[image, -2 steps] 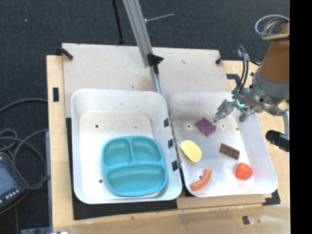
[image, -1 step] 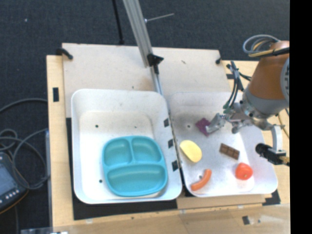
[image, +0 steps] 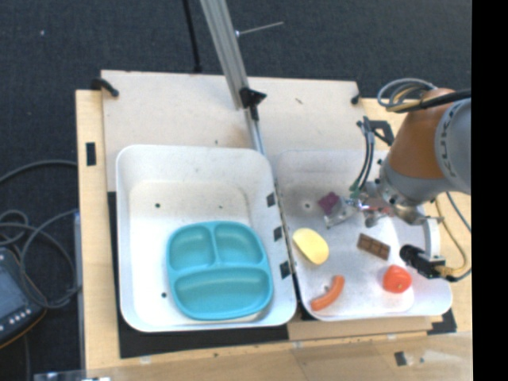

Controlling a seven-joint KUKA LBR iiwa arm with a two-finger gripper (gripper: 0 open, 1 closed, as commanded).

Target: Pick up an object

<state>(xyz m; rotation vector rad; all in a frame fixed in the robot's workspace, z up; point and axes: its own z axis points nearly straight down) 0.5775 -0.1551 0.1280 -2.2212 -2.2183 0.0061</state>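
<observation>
The right bin (image: 317,165) holds several small objects. A purple piece (image: 328,203) lies near the bin's middle. In front of it sit a yellow lemon-like object (image: 311,246) and a brown bar (image: 373,247). A red-orange round object (image: 397,279) and an orange carrot-like stick (image: 328,292) rest near the front wall. My gripper (image: 347,212) hangs low in this bin, just right of the purple piece and very close to it. The grey and orange arm (image: 419,153) comes in from the right behind it.
The left bin (image: 143,173) carries a teal divided plate (image: 218,270) in its front half. A slanted metal post (image: 226,42) rises from the bench behind the bins. Black cables (image: 432,264) hang off the arm over the right bin's right edge.
</observation>
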